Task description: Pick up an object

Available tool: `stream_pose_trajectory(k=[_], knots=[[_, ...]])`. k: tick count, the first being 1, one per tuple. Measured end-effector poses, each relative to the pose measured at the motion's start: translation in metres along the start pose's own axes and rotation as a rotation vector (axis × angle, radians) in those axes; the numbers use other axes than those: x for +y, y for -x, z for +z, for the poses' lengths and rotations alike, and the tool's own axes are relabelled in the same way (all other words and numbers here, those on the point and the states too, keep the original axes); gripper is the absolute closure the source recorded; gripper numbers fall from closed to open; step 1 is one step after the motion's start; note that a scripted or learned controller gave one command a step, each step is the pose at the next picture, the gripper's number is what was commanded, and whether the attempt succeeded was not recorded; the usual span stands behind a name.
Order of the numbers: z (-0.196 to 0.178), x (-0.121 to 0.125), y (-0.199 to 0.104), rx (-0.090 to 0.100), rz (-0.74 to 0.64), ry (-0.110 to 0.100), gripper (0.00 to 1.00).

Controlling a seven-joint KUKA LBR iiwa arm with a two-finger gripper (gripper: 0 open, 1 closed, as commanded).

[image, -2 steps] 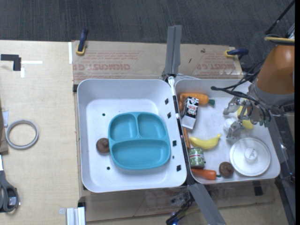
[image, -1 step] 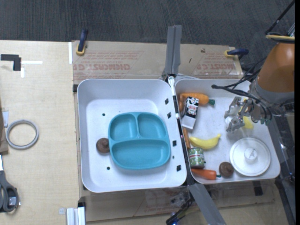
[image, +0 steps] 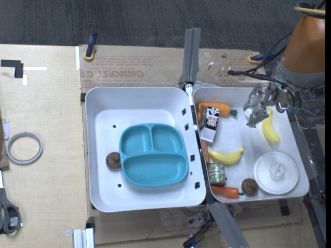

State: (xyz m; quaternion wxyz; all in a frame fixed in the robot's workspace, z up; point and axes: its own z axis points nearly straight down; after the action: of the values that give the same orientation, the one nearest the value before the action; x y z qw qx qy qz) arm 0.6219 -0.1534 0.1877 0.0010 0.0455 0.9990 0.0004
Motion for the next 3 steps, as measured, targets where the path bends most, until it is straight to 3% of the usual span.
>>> stream_pose_trajectory(k=[1, 2, 3], knots=[[0.094, -0.034, -0.072, 0.003, 0.047, 0.0, 1.0], [0.067, 0.06, -0.013, 0.0, 0.099, -0.001, 1.0], [0.097, -0.035, -0.026, 0.001, -0.089, 0.0, 1.0]])
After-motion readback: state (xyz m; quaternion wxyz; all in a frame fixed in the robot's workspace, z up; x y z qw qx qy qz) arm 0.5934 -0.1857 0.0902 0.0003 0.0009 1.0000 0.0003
